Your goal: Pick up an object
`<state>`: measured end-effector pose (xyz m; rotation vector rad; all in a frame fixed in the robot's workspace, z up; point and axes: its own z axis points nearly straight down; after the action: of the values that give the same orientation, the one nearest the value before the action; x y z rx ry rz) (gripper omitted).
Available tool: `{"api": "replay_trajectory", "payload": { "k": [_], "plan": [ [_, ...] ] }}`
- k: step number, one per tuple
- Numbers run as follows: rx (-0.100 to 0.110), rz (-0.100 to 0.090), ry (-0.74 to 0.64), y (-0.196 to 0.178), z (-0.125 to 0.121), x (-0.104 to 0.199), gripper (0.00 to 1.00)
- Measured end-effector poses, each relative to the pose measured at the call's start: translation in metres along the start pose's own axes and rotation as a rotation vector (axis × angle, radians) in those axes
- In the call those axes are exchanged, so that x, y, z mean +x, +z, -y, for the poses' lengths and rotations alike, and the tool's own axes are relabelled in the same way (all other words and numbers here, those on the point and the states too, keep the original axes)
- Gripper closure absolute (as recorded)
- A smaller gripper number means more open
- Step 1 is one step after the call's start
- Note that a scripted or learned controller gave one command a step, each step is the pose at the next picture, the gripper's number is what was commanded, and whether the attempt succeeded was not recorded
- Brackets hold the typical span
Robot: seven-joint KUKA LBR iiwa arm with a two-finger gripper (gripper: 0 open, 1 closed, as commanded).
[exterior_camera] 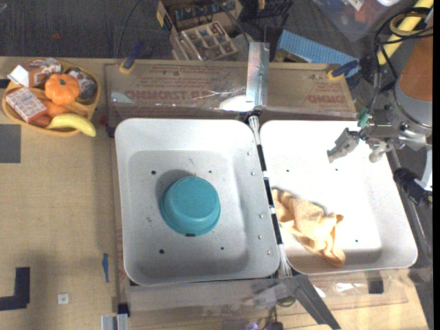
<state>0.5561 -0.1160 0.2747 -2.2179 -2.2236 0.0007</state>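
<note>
Camera view: we see the tool (357,144) hanging over the upper part of the right bin (395,253), its two fingers spread apart and holding nothing. The likeliest target, a crumpled yellow cloth (311,223), lies below and to the left of the tool, against the bin's left wall. We judge that a descent from here would meet bare floor, and that the limp folds could slip from a shallow pinch. A teal bowl (191,205) sits upside down, farther left, in the left bin (130,184).

Wooden bench (55,205), two white bins (130,184), fruit basket (14,108)
</note>
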Motion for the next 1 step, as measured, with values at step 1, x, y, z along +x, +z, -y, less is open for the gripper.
{"api": "replay_trajectory", "payload": {
  "k": [1],
  "plan": [
    [-0.001, 0.001, 0.081, 0.147, 0.0273, -0.0225, 0.0]
  ]
}}
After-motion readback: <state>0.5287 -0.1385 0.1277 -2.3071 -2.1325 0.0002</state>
